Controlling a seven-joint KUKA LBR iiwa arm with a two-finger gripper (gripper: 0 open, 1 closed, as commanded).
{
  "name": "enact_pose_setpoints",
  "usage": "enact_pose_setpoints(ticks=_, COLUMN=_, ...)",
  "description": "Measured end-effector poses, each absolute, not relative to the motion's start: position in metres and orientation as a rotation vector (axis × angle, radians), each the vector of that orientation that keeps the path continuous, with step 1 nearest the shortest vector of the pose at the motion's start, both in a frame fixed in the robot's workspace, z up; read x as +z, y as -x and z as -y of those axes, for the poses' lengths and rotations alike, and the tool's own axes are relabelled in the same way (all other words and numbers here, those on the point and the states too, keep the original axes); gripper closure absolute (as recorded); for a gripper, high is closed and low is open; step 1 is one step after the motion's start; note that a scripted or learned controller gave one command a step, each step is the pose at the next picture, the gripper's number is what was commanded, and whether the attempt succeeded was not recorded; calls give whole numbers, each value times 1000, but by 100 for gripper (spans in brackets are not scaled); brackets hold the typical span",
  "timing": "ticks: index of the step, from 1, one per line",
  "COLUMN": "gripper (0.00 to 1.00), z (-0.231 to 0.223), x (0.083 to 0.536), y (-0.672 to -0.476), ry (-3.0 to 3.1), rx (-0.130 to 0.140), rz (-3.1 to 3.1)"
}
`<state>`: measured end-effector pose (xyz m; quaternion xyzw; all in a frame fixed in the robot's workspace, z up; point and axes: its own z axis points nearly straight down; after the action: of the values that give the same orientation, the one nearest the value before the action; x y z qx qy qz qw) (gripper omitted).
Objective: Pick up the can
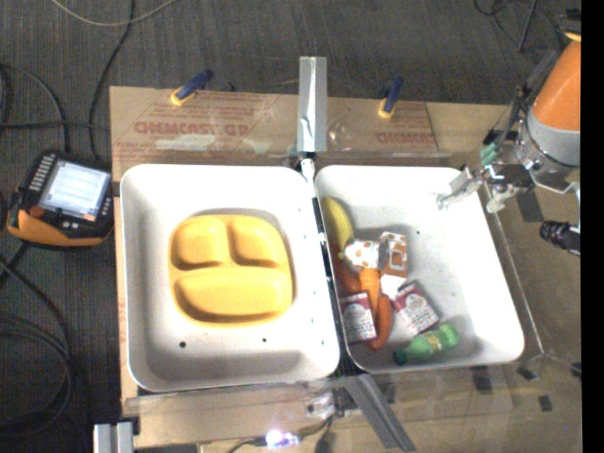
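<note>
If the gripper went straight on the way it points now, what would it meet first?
Probably bare floor of the right bin: the gripper points left and downward near the bin's upper right, short of the clutter. Depth is unclear.

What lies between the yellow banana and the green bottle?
Camera view: an orange carrot and red-and-white packets between the yellow banana and green bottle.

Two smooth white plastic bins (142,253), slightly glossy; matt yellow plastic divided tray (231,267); brown cardboard backing sheet (236,125), printed, dull; bare metal upright strip (311,102); glossy green plastic bottle (427,343).
</note>
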<state>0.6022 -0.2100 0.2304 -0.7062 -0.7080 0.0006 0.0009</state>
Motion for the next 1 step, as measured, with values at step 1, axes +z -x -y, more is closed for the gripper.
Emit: enact_pose_setpoints(ticks=1, gripper=0, z=170, x=143, y=-628, ry=2119, rx=4, rz=2317)
